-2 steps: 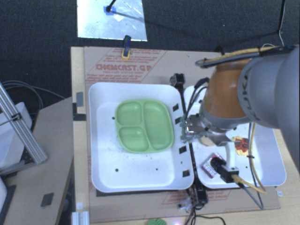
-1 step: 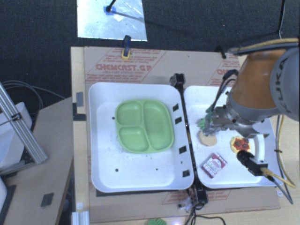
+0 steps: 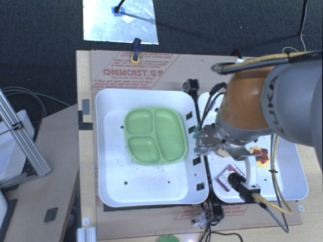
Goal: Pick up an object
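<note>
A light green divided plate (image 3: pixel 154 135) lies flat in the left white bin (image 3: pixel 113 185). In the right bin (image 3: pixel 298 185), a small pink and dark packet (image 3: pixel 227 177) rests near the front edge, and a red and yellow item (image 3: pixel 260 154) peeks out beside the arm. My gripper (image 3: pixel 206 144) hangs below the orange wrist band, over the seam between the two bins and just right of the plate's edge. The arm's body hides most of the right bin.
Black clips line the divider (image 3: pixel 196 130) between the bins. A yellow and black cable (image 3: pixel 272 205) loops from the arm across the right bin's front. A brown board (image 3: pixel 133 72) lies under both bins, with a shiny sheet (image 3: pixel 120 14) behind it.
</note>
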Tool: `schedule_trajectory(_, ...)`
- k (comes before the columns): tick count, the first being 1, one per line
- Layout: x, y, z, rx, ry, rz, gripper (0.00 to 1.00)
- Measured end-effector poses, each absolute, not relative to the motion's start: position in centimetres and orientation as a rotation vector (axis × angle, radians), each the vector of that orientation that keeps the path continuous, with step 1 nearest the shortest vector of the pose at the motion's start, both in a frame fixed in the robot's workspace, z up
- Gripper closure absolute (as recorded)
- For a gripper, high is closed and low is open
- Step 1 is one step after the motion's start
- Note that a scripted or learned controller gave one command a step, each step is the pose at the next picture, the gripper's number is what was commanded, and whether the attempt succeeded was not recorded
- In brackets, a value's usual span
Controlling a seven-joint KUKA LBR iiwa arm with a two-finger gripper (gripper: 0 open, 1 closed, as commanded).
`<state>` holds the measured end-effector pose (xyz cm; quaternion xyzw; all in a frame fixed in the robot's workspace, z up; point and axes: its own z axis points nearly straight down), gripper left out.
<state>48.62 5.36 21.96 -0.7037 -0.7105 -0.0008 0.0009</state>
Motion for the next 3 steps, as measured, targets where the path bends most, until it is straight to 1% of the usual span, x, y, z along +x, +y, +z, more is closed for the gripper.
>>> schedule_trajectory(1,48.7,5.0,22.0,-2.219,-2.224,-0.002,0.00)
schedule_trajectory(2,48.6,-0.8,18.2,-2.227,-2.215,0.006,0.00)
schedule_trajectory(3,48.8,-0.4,19.5,-2.219,-2.227,-0.005,1.00)
